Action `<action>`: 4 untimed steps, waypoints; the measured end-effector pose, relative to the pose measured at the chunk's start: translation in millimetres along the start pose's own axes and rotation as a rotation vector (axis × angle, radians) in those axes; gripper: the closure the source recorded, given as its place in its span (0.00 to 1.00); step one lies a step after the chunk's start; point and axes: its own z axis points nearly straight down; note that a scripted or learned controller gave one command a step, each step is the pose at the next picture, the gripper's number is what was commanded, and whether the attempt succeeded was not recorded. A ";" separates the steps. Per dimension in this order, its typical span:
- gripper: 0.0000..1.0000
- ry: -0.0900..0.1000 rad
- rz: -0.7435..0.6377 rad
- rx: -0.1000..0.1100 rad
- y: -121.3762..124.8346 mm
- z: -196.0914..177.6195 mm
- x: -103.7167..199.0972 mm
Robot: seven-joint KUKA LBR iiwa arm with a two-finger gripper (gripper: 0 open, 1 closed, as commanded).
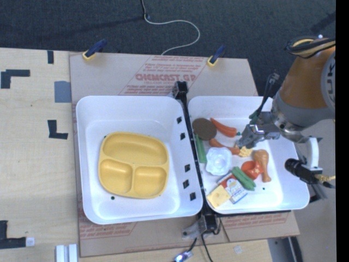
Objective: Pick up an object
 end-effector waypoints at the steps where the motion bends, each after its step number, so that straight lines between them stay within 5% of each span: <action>1: 1.00 0.000 -0.004 -0.001 26.4 -2.2 35.9; 3: 1.00 0.000 -0.004 -0.004 101.1 -9.4 110.9; 4: 1.00 -0.002 0.000 0.000 95.1 -10.0 105.9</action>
